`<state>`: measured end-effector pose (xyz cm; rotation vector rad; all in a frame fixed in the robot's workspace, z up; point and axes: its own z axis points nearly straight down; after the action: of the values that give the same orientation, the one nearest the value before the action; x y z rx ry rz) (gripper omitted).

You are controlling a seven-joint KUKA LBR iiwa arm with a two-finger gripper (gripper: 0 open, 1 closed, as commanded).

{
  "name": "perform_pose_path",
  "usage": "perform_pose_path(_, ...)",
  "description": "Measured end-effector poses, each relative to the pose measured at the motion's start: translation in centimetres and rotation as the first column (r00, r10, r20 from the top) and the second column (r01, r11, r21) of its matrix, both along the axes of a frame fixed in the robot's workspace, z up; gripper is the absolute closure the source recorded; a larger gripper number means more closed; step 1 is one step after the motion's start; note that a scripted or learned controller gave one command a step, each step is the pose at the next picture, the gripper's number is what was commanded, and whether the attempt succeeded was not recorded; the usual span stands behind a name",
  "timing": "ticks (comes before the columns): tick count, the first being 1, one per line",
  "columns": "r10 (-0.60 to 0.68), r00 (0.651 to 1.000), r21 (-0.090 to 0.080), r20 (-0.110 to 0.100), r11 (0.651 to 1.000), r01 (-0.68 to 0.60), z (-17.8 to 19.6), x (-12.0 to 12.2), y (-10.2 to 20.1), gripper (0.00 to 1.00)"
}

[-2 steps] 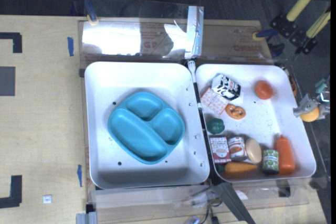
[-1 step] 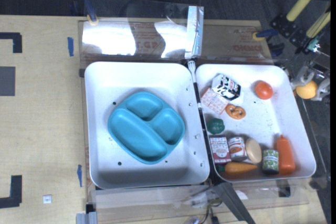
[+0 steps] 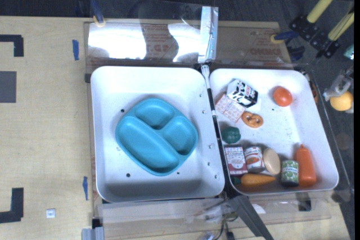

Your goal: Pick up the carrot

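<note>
The carrot (image 3: 259, 180) is an orange, elongated piece lying flat along the front wall of the right bin (image 3: 292, 126), pointing left-right. A small red packet (image 3: 234, 159), a can (image 3: 254, 158) and a beige oval piece (image 3: 271, 162) sit just behind it, touching or nearly touching it. A green can (image 3: 289, 172) stands at its right end.
An orange bottle (image 3: 306, 166) lies in the right bin's front right corner. Farther back are a green lump (image 3: 230, 134), a pretzel (image 3: 252, 120), a pink packet (image 3: 229, 108), a black-and-white carton (image 3: 243, 93) and a red-orange ball (image 3: 283, 96). The left bin (image 3: 107, 93) holds a blue divided plate (image 3: 157, 135).
</note>
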<state>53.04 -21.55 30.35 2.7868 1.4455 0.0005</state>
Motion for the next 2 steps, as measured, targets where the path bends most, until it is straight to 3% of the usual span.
perform_pose_path(1, -0.233, 0.973, 0.0, 0.001, 0.973, 0.233, 4.0, 1.6, 0.7, 1.0)
perform_pose_path(2, -0.404, 0.915, 0.0, 0.001, 0.915, 0.404, 6.6, 0.2, 0.0, 1.0)
